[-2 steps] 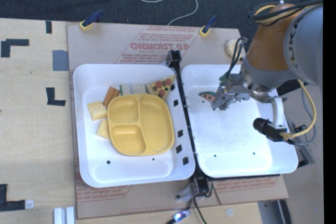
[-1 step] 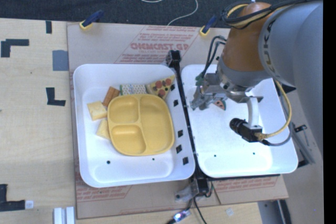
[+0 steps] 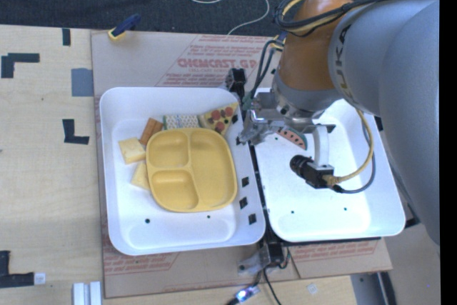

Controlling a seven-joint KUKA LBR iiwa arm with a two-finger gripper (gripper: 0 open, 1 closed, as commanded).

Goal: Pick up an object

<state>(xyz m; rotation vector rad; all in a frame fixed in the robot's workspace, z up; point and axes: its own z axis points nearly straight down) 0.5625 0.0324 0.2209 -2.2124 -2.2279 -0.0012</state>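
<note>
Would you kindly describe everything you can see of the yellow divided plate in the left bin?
The yellow divided plate is a rounded-square tray of matte, plastic-looking material, moulded into three compartments: two along the far side and one wider one nearer the camera. None of them holds anything. It lies face up and slightly rotated, in the middle of the left bin. It partly overlaps the pale yellow cheese-like pieces at its left edge, and small toy food pieces sit against its far edge.

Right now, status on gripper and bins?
Gripper low at left bin's right wall, beside pizza slice. Yellow divided plate overlaps cheese pieces. Nothing seen held.
</note>
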